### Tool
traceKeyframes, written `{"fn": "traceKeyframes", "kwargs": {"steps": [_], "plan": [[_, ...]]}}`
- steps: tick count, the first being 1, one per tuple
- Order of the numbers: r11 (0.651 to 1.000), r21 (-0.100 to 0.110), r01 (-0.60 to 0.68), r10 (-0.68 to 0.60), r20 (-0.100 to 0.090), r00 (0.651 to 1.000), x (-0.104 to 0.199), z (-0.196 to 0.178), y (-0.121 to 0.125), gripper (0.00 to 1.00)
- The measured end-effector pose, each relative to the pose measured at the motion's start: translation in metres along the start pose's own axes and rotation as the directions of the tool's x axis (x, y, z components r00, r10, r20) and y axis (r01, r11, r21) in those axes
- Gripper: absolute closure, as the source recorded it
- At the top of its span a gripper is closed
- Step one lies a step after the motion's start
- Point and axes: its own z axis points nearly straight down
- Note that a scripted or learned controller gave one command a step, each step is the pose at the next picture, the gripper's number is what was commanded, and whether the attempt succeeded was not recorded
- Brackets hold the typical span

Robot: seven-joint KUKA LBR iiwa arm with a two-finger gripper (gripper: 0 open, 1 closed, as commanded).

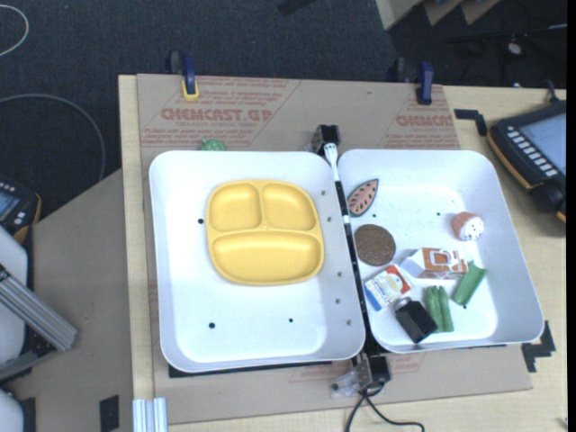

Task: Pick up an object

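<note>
Objects cluster in right bin: brown disc, leaf-shaped piece, small packets, black block, green pods, pinkish ball. Left bin carries yellow divided tray. Pincer state: cannot tell.

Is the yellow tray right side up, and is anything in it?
Right side up and empty: the yellow tray lies flat in the left bin, three bare compartments facing up.

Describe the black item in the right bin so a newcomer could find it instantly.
Start at the right bin, then go to its near edge, where the small items cluster. The black block lies there, between a red-and-white packet and green pods. It is that cluster's only dark, boxy piece.
</note>
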Motion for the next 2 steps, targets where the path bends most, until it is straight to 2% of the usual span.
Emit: {"fn": "traceKeyframes", "kwargs": {"steps": [1, 2], "plan": [[1.000, 0.026, -0.005, 0.005, -0.017, 1.000, 0.003, 0.140, -0.005, 1.00], [1.000, 0.005, -0.002, 0.002, -0.008, 1.000, 0.001, 0.044, -0.003, 1.00]]}}
